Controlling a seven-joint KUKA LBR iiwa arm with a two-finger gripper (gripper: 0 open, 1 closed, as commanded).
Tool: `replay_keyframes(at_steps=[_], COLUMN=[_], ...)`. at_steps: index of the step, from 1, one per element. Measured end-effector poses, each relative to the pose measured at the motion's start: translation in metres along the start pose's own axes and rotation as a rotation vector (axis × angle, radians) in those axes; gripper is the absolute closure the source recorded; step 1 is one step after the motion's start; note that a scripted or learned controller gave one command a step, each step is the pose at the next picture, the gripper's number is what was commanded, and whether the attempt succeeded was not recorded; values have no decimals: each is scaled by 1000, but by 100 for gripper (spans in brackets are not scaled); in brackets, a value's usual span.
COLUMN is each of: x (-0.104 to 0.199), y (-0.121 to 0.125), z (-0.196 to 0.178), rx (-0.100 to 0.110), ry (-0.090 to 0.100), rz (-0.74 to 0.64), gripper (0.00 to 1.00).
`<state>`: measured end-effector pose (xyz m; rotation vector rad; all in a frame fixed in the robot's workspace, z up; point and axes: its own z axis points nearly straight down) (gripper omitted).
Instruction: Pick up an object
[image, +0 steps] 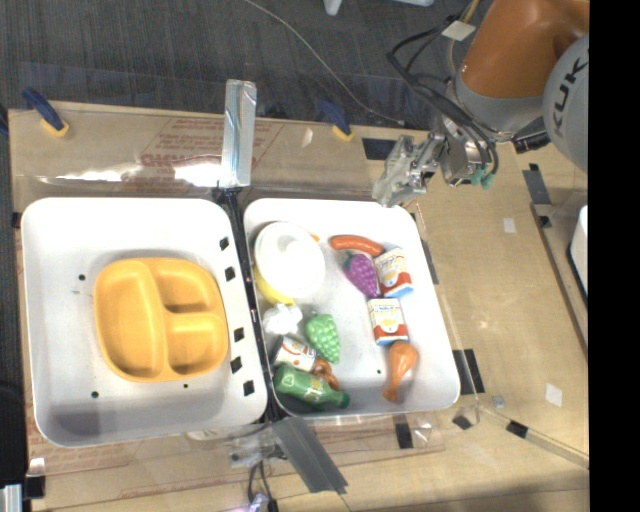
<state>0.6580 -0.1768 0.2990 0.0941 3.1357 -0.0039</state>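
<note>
Wood bench (500, 300) | toys packed in right bin (440, 330) | we see gripper (400, 180) at 1 o'clock, above the rim, holding nothing; open or shut, we can't tell

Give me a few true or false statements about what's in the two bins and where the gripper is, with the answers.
1. The yellow divided tray lies in the left bin. True.
2. The gripper hangs over the left bin. False: it is above the right bin's far right corner.
3. The purple grapes lie beside the sausage. True.
4. The green bottle stands upright. False: it lies on its side.
</note>
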Motion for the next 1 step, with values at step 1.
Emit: replay_keyframes(at_steps=[1], x=[24], y=[85], z=[64], rx=[-5], ry=[7], rz=[-48], gripper=[100])
